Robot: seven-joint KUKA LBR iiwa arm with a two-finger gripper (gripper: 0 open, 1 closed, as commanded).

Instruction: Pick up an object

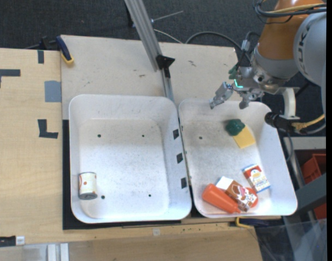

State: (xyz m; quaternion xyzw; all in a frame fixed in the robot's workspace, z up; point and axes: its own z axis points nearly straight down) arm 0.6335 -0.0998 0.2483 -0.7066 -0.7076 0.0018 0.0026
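Note:
My gripper (232,99) hangs open over the far edge of the right bin (209,151), its two fingers spread with nothing between them. Just below it in that bin lie a dark green lump (235,126) and a yellow sponge (244,139) touching each other. Near the bin's front lie an orange bottle (219,198), a brown and white packet (239,192) and a small orange and blue carton (256,178). A small can (87,185) lies in the front left corner of the left bin (122,124).
A grey metal pole (149,34) slants from the top down to the wall between the bins. A blue and yellow clamp (64,49) sits at the bench's far left. Cables hang on the right, beside the arm.

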